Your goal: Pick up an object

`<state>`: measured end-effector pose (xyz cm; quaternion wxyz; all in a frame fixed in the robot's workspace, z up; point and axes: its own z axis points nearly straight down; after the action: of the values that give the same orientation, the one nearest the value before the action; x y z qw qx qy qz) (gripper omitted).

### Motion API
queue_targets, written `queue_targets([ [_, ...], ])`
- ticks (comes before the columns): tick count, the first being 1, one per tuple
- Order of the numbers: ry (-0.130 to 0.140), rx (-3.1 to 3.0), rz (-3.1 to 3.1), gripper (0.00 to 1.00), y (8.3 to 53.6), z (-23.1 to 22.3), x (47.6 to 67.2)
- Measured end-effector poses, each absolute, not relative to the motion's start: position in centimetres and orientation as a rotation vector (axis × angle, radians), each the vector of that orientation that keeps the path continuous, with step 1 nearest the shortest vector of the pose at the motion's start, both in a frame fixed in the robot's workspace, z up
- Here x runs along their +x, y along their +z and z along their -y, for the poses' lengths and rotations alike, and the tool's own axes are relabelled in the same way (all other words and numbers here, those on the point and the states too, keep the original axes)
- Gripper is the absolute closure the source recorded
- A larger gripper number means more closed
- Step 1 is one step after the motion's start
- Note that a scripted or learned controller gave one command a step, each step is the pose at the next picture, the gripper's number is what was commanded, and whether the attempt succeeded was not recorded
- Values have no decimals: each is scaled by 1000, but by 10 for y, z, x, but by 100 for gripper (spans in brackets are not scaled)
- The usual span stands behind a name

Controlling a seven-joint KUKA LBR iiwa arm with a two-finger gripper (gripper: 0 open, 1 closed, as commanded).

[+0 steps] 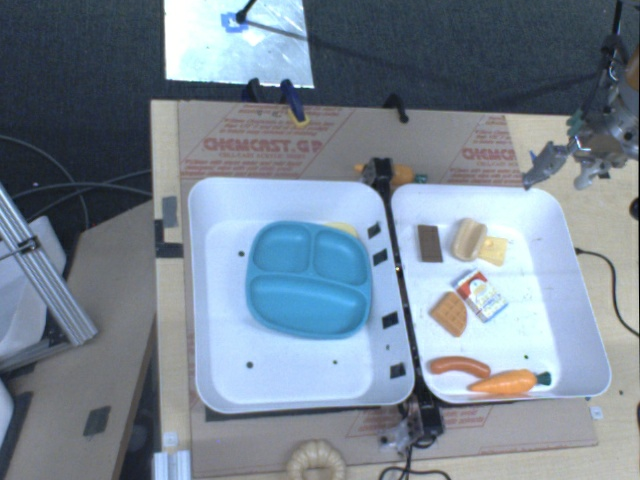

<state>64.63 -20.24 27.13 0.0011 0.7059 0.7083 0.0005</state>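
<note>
While the gripper [562, 164] hangs open and empty, every toy food, carrot [508, 381] included, lies unpicked below-left.

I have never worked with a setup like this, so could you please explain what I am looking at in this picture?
One camera fixed above a bench looks down at a slant. At the upper right is the end of a robot arm, with its two-finger gripper hanging above the far edge of the right bin; nothing shows between its fingers.

Two shallow white bins sit side by side. The left bin holds a blue divided plate. The right bin holds toy food: a brown bar, a bread roll, a yellow cracker, a small red and white carton, a waffle, a sausage and a carrot.
</note>
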Motion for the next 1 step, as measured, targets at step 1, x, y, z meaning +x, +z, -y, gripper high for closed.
queue_targets([
  [1, -2, 2216, -2229, 0, 212, 195, 647],
])
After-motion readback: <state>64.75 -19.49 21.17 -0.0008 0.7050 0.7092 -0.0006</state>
